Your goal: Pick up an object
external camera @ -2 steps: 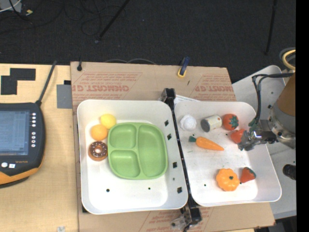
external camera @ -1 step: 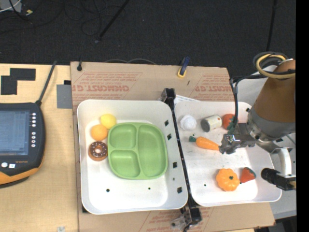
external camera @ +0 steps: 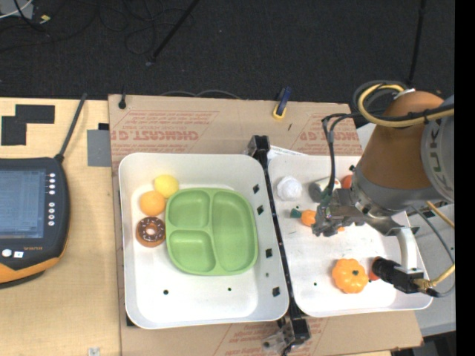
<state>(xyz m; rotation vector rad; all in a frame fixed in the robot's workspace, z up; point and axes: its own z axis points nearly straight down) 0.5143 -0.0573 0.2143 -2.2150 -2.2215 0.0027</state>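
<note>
Pendant [external camera: 30,206] w/ dark screen lies at far L on the bench, apart from the bins.

L bin [external camera: 193,299]: a yellow fruit [external camera: 165,185] sits at upper L and touches an orange fruit [external camera: 151,202] just below it. A brown donut [external camera: 151,232] is next down. All three sit just beside the L edge of a green divided plate [external camera: 211,231], which lies flat mid-bin w/ three compartments.

R bin [external camera: 312,269]: a white round obj [external camera: 289,189] sits near the upper L corner. Below it, on the bin floor, is a small orange-and-green piece [external camera: 306,216], just beside the gripper's L side; whether they touch, can't tell. The gripper [external camera: 326,222] is low over the bin's middle, pointing down. From this angle I can't tell if it's open or closed, or if it has hold of anything. An orange pumpkin [external camera: 349,275] w/ green stem rests on the bin floor toward the near edge, below and a bit R of the gripper, apart from it.

Arm [external camera: 393,162] reaches in from the R. Its orange band bulks over the bin's upper R part, the grey wrist below it angles down and L toward the bin centre, and cables loop over the top of the band.
</note>
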